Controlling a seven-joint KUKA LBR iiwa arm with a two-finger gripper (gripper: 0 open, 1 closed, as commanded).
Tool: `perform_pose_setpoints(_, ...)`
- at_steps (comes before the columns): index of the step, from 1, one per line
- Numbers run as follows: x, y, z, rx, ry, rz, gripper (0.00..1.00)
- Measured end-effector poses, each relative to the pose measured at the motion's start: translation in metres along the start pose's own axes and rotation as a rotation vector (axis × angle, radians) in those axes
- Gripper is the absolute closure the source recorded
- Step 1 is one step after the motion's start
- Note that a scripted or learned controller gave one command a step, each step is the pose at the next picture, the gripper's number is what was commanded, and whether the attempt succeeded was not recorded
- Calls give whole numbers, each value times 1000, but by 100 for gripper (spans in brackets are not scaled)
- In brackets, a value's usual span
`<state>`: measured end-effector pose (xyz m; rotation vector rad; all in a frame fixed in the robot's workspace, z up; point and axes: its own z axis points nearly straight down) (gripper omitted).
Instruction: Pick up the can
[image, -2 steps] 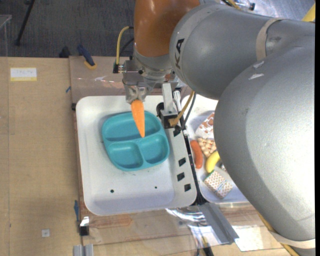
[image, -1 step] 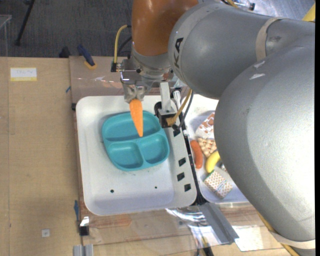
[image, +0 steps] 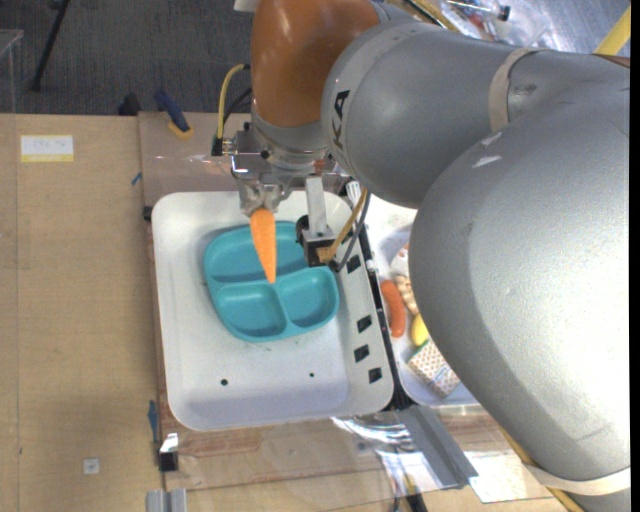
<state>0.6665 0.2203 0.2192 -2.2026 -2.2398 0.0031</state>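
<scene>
Arm (image: 480, 180) hides most of right bin (image: 400, 250); can not made out, likely behind arm. Hand (image: 262, 205) over left bin (image: 190, 350), clenched on orange carrot (image: 264, 245) hanging point-down above teal divided plate (image: 270, 285). Right bin sliver: sausage (image: 396, 308), patterned box (image: 432, 368). Tan bench (image: 70, 320), dark floor behind

The arm (image: 470, 170) is grey with an orange band (image: 300, 50). A bright orange carrot (image: 264, 242) hangs over a teal divided plate (image: 268, 285) in a white bin (image: 250, 390). The worktop (image: 70, 330) is pale tan. A checkered red-and-white box (image: 433, 367) lies in the other bin.
</scene>
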Motion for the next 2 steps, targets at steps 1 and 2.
perform_pose_setpoints(1, 0, 1, -39, -6, 2, 17, 100)
perform_pose_setpoints(2, 3, 0, -28, 0, 0, 23, 100)
